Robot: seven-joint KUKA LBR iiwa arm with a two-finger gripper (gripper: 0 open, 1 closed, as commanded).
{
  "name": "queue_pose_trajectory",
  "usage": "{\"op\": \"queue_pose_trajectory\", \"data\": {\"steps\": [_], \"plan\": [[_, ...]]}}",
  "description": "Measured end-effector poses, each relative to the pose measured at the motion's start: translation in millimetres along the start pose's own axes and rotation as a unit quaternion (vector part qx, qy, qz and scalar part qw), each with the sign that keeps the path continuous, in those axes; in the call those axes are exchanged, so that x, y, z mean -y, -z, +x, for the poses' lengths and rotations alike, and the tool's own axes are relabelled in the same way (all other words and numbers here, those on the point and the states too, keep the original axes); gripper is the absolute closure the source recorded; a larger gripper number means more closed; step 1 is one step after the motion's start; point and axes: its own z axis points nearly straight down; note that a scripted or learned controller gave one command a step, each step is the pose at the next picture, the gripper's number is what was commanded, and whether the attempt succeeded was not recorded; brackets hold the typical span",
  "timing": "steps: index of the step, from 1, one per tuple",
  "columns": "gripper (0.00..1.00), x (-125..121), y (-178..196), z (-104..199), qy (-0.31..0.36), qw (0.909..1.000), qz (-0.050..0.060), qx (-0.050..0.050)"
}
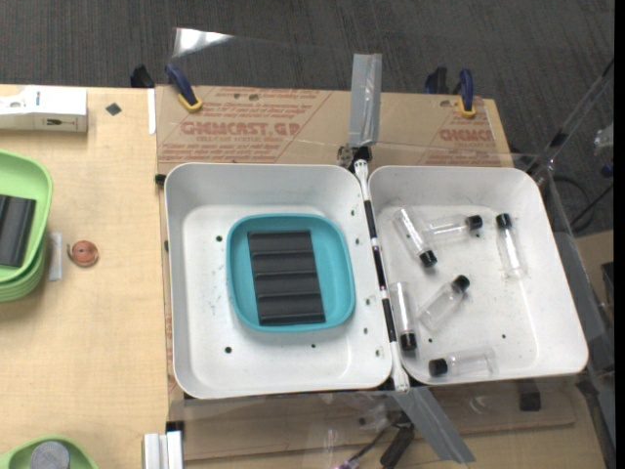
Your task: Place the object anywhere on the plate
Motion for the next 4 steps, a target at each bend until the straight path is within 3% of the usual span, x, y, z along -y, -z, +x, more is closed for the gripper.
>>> {"op": "queue_pose_trajectory", "data": {"steps": [4], "plan": [[0.00,0.0,0.0,0.0,0.000,1.0000,0.000,0.000]]}}
